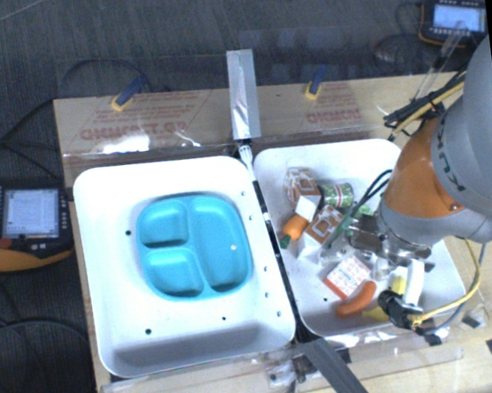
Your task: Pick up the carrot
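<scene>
Item: KUKA arm (456, 165), grey with an orange band, entering from three o'clock and bent down over the right bin (348, 156). Its wrist covers that bin's three o'clock half. The gripper (369, 240) sits low near the bin's centre, and whether it is spread or closed cannot be told; nothing can be seen in its grasp. Contents, right bin: carrot (294, 227), small and orange, at the nine o'clock side just beside the left wall, apart from the gripper. A brown-and-white packet (301, 184) lies at eleven o'clock from the carrot. A green can (336, 194) lies on its side toward twelve o'clock. A second brown-and-white packet (325, 224) lies just beside the carrot at three o'clock. A red-and-white carton (345, 275) is toward six o'clock, and an orange-red sausage-shaped piece (357, 300) is just beside it nearer the rim. Contents, left bin (102, 253): one blue three-compartment tray (191, 245), centred. Writing: reddish print on the cardboard sheet (144, 128) at twelve o'clock, upside down and unreadable; package labels too small to read. Surroundings: a handheld pendant (22, 223) with a lit screen at nine o'clock.
</scene>
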